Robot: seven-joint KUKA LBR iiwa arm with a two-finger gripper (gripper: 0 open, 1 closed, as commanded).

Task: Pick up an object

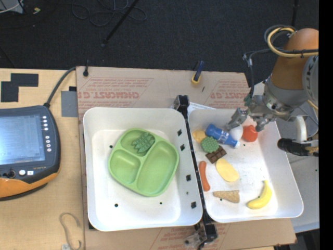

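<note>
The right bin [283,171] holds several toy foods. A blue bottle [220,134] lies at its far side, with a small red object [250,134] and a white piece [237,132] next to it. My gripper [248,122] hangs over the bin's far right part, just above the red object. Its two fingers [237,119] are spread open, and nothing is gripped between them. Closer to the front lie a yellow oval piece [227,170], a banana [260,197], a tan wedge [227,196] and an orange stick [203,175].
A green lump [210,144], a brown block [216,154] and a small yellow piece [199,135] lie by the divider. The left bin [99,191] holds a green divided plate [151,171] with a green leafy item [142,141]. A tablet [23,142] sits far left.
</note>
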